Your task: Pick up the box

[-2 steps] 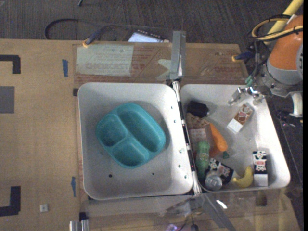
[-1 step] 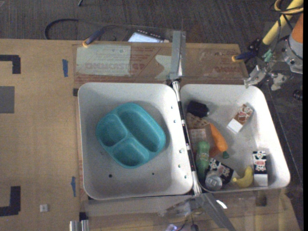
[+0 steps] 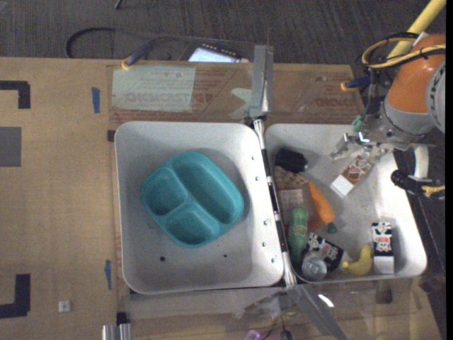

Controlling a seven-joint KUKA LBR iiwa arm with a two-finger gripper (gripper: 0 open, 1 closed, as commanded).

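Box (image 3: 353, 173) under hand (image 3: 359, 144), right bin (image 3: 410, 257)

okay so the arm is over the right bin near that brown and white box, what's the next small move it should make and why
Probably lower the gripper straight onto the box. The gripper sits at the box's upper end, and the box lies tilted on bare bin floor, apart from the carrot. I can't tell how the jaws stand, so check them first.

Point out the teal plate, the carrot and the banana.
Teal plate (image 3: 192, 198): camera view, left bin, on the ridge where its three compartments meet.
Carrot (image 3: 320, 202): camera view, right bin, mid-length of the orange body.
Banana (image 3: 360, 262): camera view, right bin's near edge, on the yellow curve.
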